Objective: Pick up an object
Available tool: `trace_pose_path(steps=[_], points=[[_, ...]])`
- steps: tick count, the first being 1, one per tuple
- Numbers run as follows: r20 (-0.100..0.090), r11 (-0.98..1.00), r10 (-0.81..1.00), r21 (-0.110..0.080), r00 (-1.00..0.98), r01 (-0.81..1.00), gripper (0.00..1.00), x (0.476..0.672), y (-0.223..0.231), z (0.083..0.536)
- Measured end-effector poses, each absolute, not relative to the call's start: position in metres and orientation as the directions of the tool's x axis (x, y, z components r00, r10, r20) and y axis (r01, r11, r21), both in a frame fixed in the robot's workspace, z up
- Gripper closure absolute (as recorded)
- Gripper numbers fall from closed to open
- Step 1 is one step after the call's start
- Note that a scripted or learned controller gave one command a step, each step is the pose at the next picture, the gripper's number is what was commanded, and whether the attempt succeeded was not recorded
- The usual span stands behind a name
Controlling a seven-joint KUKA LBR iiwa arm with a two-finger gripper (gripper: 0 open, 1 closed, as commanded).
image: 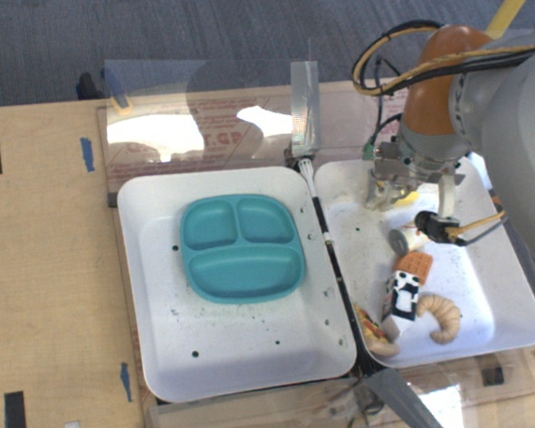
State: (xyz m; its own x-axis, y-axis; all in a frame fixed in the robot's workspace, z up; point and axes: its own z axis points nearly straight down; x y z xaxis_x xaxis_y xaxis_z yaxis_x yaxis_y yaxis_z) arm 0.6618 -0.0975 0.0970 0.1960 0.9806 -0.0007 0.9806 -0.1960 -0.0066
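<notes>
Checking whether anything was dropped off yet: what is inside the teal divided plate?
All three compartments of the teal divided plate show bare teal surfaces, with nothing resting in them. It sits in the left bin; the bin floor under the plate is covered and cannot be seen.

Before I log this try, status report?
Pincer low at right bin's far end. Croissant, black-and-white toy untouched near front. Teal tray in left bin.

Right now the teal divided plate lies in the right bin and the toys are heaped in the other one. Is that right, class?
Not quite. The camera view shows the teal divided plate in the left bin. The toys are in the other one, the right bin.
</notes>
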Motion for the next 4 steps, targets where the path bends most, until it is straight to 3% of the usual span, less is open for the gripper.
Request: trace_pose_path(steps=[1,2,3,4], points=[[-0.001,-0.195,0.981,-0.006,0.195,0.981,0.0,0.662,-0.097,0.097],[-0.001,-0.194,0.981,-0.006,0.194,0.981,1.0,0.662,-0.097,0.108],[-0.001,-0.194,0.981,-0.006,0.194,0.981,0.0,0.662,-0.097,0.107],[-0.002,-0.194,0.981,-0.007,0.194,0.981,1.0,0.663,-0.096,0.118]])
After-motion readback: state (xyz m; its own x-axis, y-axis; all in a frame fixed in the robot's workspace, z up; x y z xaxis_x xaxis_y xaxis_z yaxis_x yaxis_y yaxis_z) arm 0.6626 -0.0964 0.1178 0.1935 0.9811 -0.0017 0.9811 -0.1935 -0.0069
